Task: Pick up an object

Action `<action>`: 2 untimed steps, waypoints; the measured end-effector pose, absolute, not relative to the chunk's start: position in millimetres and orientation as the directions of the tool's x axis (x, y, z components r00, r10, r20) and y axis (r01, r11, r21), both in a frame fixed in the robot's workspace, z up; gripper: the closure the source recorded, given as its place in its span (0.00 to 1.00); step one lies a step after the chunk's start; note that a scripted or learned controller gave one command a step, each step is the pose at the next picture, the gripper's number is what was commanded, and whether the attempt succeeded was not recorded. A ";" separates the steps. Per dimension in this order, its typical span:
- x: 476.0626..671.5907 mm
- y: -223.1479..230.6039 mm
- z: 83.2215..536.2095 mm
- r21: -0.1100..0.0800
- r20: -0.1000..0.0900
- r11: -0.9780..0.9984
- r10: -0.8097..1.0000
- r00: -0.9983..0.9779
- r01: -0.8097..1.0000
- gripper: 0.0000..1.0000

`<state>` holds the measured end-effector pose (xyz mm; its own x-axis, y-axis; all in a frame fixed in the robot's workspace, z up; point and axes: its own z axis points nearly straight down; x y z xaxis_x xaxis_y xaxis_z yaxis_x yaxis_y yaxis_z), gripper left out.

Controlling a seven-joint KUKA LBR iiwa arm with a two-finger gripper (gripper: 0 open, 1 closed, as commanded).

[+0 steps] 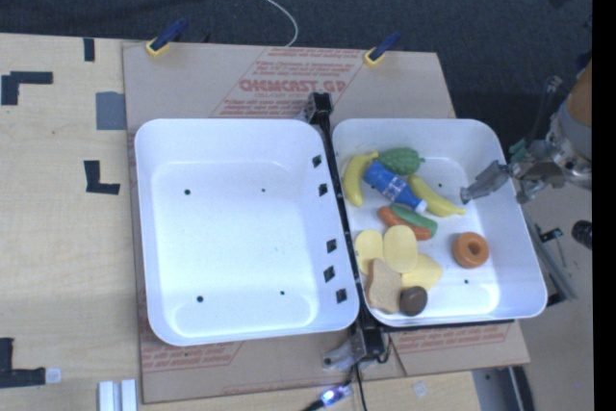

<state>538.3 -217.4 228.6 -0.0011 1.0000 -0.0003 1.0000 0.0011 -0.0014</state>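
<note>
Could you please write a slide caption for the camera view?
Hand over the right bin of toy food, near a doughnut.

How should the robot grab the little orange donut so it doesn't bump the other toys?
Probably from straight above. The orange donut lies flat by itself in the right bin, apart from the pile of toys to its left. The fingers could pinch across the outer rim, or over one side of the ring with one finger in the hole.
</note>
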 end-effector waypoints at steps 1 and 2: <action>478.6 -153.6 111.9 -0.016 0.008 0.002 1.000 -0.002 1.000 0.00; 555.3 -92.1 82.5 0.001 0.000 0.009 1.000 -0.009 1.000 0.00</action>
